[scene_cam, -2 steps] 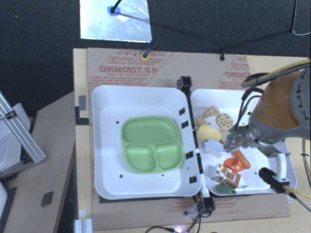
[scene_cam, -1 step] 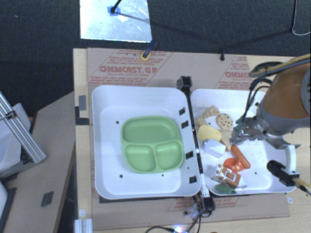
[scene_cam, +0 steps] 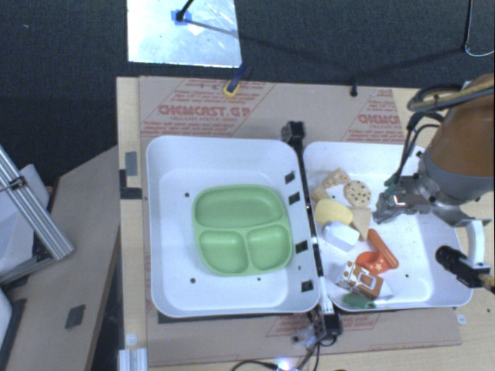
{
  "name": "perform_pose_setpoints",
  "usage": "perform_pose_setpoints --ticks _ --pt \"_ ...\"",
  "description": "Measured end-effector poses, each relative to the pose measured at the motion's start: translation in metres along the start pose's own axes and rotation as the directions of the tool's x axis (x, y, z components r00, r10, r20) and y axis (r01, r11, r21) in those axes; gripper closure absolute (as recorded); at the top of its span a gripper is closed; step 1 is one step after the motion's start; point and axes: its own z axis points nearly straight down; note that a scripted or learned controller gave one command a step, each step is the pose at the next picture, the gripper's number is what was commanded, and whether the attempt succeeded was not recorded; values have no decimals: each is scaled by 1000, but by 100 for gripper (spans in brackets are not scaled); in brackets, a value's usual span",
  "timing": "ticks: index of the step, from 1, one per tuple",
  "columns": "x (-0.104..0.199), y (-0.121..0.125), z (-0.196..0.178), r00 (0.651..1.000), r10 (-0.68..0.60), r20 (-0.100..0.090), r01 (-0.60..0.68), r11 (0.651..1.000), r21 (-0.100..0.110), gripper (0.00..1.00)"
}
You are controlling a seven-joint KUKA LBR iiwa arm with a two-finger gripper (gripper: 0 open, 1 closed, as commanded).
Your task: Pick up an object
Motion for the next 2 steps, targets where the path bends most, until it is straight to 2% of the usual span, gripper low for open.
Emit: perform_pose_setpoints --ticks 2 --pt "95 16 6 1000 -5 -3 5 1000 3 100"
